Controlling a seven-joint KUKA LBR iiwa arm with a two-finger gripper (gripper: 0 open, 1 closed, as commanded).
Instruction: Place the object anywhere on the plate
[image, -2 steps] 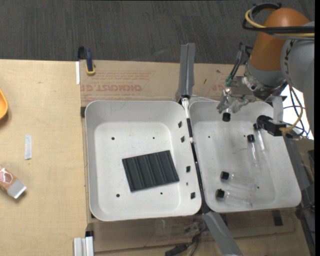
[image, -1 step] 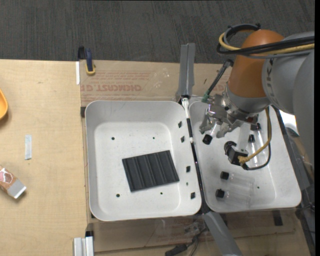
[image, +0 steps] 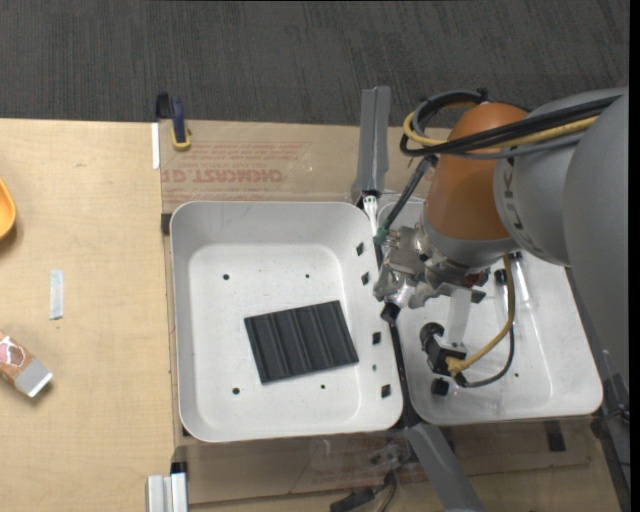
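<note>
Arm (image: 560, 170) reaches in from the right and hangs over the right bin (image: 560, 350), near the wall it shares with the left bin (image: 200, 390). Its bulk covers much of that bin's floor.

Gripper (image: 408, 286) sits low under the orange wrist, just beside the shared wall. From where I stand I cannot tell whether it is open or closed, or whether it has hold of anything.

Plate (image: 300, 342): a dark ribbed rectangle, flat on the floor of the left bin, slightly askew, a little right of centre. Nothing rests on it.

Object to be moved: cannot make it out. If it is in the right bin, the arm hides it.

Progress, as I judge it: early. The plate is bare, so the placing is not done. What is left is a sure hold on the object, a carry across the wall, and a set-down on the plate.

On the bench (image: 90, 200), well off to the left, lies a small packet (image: 22, 366), apart from all this.
</note>
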